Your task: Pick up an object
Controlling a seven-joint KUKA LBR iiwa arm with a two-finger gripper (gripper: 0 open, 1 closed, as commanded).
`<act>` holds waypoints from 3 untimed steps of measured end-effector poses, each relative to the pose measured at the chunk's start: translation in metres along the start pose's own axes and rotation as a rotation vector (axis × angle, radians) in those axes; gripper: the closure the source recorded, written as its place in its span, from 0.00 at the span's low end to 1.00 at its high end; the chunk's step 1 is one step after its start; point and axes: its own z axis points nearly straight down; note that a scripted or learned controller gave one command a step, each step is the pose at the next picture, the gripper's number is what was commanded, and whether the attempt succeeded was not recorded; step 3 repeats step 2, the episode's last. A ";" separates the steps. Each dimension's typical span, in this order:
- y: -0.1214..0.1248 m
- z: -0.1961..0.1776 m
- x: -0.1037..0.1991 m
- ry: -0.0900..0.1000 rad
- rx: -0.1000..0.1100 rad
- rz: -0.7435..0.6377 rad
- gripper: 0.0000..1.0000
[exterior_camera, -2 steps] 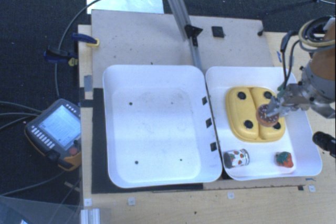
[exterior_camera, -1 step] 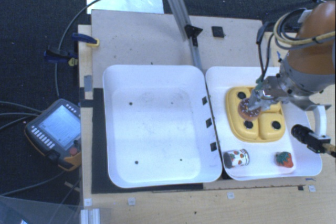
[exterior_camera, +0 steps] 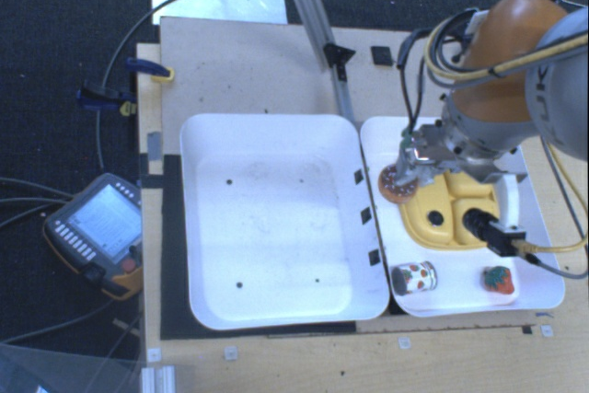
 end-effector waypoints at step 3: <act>0.025 0.012 0.096 0.001 0.001 0.001 1.00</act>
